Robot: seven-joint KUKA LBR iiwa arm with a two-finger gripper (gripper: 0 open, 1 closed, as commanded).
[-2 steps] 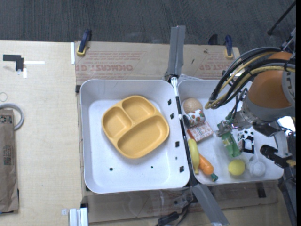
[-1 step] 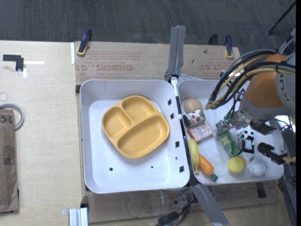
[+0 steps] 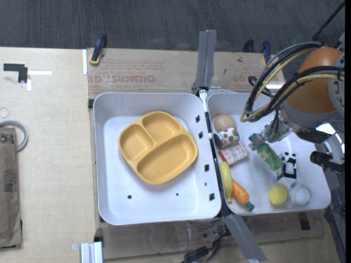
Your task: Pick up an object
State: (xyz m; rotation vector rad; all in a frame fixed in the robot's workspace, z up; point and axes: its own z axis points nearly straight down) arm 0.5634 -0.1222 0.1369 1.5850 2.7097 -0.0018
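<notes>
My gripper [image 3: 270, 137] hangs over the middle of the right bin [image 3: 321, 201], reaching in from the right under the grey arm with the orange band. A green oblong object [image 3: 270, 155] lies slanted directly at its tip; whether it touches the gripper cannot be told. To the left lie a round beige-and-brown item [image 3: 225, 124], a red and white box [image 3: 234, 154], a banana [image 3: 225, 178] and a carrot [image 3: 240, 192]. A yellow lemon [image 3: 278, 195] rests near the front, beside a clear cup [image 3: 300, 195] and a black and white item [image 3: 288, 166].
The left bin [image 3: 109, 201] holds a yellow divided plate [image 3: 158, 147]. A grey divider bar [image 3: 207, 53] runs between the bins. Black and yellow cables [image 3: 274, 70] loop above the right bin. A brown paper bag [image 3: 8, 185] lies on the bench at far left.
</notes>
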